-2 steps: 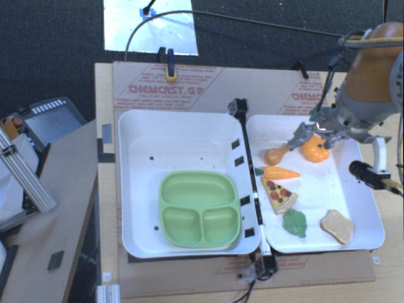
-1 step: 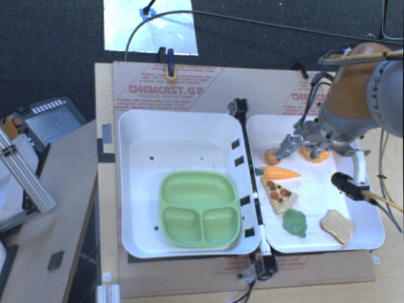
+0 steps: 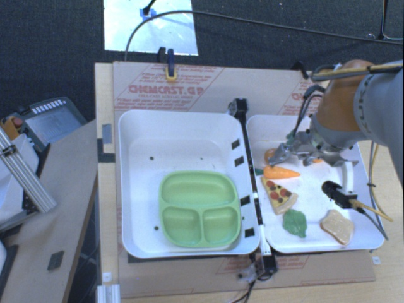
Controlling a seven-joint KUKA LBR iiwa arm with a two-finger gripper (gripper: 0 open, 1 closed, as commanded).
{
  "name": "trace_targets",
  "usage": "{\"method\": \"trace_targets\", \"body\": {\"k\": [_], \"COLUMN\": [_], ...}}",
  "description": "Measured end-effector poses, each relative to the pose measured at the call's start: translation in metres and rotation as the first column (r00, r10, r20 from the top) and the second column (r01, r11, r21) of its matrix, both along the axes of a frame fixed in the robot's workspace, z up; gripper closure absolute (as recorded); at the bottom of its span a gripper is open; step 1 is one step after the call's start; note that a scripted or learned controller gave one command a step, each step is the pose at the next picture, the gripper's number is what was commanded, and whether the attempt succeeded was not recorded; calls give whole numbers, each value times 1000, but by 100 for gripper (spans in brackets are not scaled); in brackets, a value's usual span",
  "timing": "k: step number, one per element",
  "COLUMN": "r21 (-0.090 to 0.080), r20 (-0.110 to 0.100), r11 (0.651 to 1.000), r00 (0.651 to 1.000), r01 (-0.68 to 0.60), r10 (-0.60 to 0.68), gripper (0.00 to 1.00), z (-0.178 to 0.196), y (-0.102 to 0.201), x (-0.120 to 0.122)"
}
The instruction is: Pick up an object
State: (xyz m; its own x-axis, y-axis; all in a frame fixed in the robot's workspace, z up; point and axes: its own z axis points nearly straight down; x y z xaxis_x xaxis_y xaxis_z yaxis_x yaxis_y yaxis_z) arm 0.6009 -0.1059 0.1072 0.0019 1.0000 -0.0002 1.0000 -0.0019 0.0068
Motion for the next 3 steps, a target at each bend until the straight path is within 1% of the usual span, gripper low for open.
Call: {"method": "trace_targets", "body": {"k": [1, 2, 3], "r21": [-1, -1, -1], "r20": [-2, -1, 1], "r11": [1000, 1000, 1000], "r00": [1000, 1000, 1000], "r01": [-3, -1, -6], "r10": [3, 1, 6], "gripper": [100, 100, 100], "z": [12, 61, 118], "y": [0, -9, 1], "x": [0, 5, 10]}}
